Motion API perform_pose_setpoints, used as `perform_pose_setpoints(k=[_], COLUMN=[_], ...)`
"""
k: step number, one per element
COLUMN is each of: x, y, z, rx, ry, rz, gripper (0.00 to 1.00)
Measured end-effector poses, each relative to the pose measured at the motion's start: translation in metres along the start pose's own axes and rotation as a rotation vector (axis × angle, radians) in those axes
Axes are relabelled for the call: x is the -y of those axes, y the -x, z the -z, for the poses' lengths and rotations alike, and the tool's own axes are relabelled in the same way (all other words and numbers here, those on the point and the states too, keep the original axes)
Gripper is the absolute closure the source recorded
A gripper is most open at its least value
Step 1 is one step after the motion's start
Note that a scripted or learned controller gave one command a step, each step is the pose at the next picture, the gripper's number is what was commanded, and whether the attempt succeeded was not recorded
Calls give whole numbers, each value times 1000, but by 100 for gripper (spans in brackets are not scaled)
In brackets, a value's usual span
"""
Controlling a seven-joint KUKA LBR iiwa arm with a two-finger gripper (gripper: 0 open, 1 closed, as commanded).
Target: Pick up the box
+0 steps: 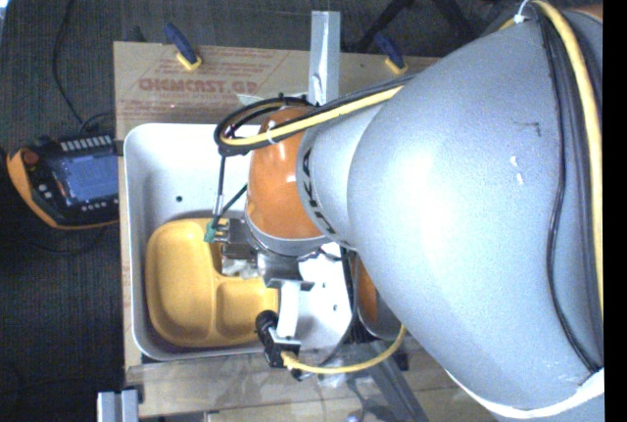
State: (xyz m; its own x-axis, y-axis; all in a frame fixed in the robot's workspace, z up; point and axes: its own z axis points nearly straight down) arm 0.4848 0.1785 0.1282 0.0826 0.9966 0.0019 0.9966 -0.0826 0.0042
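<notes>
A big yellow object with rounded corners (186, 288), apparently the box, lies in the near part of the left white bin (147, 170). The arm comes in from the right and hides most of the scene. Its orange band (279, 185) hangs over the left bin's right side. Below the band, the gripper (243, 258) points down at the yellow object's right edge, touching it or just above it. I cannot tell which. The wrist hides the object's right side.
An orange teach pendant (69, 180) lies on the floor to the left of the bench. A wooden board (196, 82) with blue-and-yellow clamps and an upright metal post (325, 48) stand behind the bins. A sliver of the right bin (364, 307) shows under the arm.
</notes>
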Motion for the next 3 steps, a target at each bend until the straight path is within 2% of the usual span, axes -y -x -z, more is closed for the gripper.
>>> perform_pose_setpoints(k=[1, 2, 3], x=[5, -1, -5], y=[-35, 13, -7], z=[45, -9, -16], rx=[4, -4, 22], ry=[-9, 1, -15], rz=[275, 1078, 1062], gripper=[100, 100, 100])
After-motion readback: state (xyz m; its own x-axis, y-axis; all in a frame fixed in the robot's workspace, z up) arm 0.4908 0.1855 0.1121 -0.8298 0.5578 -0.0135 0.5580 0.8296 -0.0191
